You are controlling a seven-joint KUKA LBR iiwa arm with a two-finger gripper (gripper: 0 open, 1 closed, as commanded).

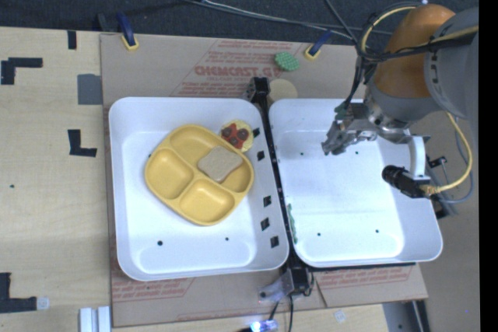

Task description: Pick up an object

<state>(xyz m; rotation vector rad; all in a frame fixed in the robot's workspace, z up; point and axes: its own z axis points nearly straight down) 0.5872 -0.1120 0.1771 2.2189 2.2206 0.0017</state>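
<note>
A yellow divided plate [180,179] lies in the left bin [132,245]. A tan slice of bread [219,163] rests on the plate's right part. A small red and dark object [236,135] sits at the plate's upper right edge. My gripper [336,142] hangs over the upper middle of the right bin [350,245], well to the right of the plate, and its fingers look close together with nothing visible between them.
A black divider [268,167] runs between the two bins. A small green object [285,61] lies on the cardboard behind the bins. Blue and yellow clamps [127,35] hold the cardboard's back edge. Cables cross the dark floor behind.
</note>
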